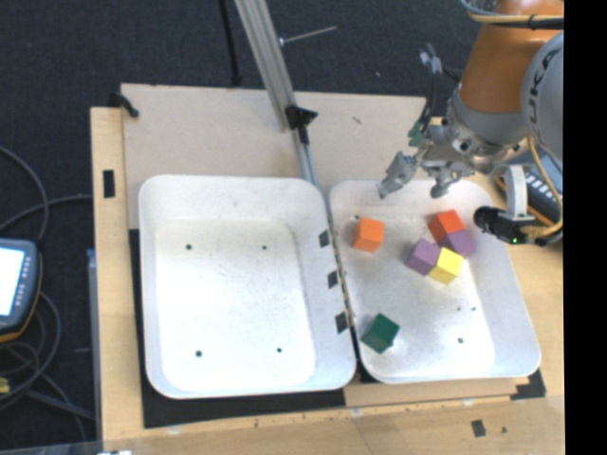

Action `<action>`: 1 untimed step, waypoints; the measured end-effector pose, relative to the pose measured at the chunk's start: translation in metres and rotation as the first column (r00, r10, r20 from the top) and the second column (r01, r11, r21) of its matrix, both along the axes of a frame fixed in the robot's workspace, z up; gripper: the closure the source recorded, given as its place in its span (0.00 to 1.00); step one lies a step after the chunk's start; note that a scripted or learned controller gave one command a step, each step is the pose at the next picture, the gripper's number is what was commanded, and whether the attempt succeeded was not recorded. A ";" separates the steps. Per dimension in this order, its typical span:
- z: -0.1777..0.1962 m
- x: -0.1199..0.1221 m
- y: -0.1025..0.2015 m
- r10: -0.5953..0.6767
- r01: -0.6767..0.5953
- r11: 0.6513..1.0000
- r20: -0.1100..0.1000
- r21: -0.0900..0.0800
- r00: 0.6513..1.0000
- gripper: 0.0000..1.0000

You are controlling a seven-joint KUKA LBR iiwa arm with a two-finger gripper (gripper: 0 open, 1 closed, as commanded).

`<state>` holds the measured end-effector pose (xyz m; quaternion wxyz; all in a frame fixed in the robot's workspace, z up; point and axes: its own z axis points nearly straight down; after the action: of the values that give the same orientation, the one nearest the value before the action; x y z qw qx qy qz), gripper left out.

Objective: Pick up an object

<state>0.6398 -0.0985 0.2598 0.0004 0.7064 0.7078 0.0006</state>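
Orange cube: I judge it light, rigid; take opposite flat faces. Claw spread, gripping nothing.

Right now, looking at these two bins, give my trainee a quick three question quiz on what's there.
1. True or false: the green cube lies in the left bin.
2. Which cube touches the yellow cube: A orange, B purple, C green?
3. Fill in: the gripper hangs with fingers apart over the ____ edge of the right bin.

Key: 1 false, it lies in the right bin. 2 B, the purple cube. 3 far.
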 end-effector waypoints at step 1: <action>-0.115 0.039 -0.009 0.001 -0.001 1.000 -0.007 -0.002 1.000 0.00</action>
<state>0.6793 -0.1077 0.1452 -0.0015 0.7061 0.7081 -0.0027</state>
